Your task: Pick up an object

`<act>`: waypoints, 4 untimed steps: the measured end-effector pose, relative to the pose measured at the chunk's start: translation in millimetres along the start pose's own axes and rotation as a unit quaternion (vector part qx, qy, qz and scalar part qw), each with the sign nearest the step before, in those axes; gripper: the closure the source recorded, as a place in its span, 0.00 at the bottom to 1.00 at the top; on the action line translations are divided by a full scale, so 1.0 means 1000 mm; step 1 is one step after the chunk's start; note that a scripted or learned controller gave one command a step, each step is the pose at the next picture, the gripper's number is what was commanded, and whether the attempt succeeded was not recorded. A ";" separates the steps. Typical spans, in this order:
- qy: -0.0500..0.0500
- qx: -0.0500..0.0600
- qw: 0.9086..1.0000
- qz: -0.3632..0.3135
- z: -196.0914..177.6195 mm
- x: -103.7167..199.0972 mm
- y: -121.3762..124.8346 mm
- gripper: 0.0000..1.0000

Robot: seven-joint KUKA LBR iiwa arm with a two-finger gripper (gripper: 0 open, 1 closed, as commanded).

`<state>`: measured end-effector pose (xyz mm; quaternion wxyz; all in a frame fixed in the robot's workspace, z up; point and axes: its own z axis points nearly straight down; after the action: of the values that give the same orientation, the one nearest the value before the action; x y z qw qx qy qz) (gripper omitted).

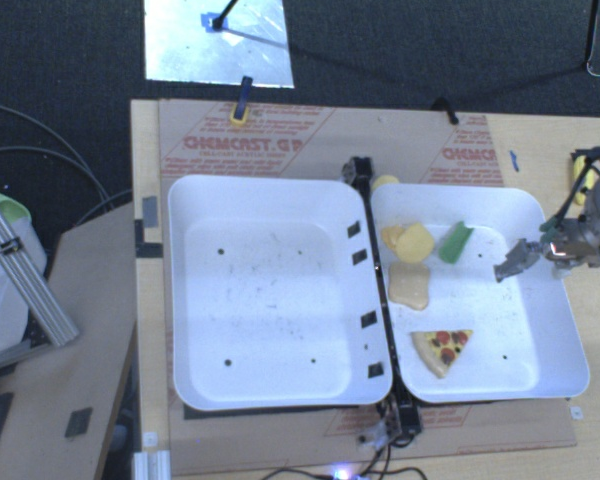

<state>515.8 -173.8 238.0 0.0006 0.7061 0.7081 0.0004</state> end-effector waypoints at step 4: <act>0.000 -0.001 1.000 0.001 0.143 -0.020 -0.029 0.00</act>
<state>487.3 -193.7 95.4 0.0015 0.7067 0.7075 0.0007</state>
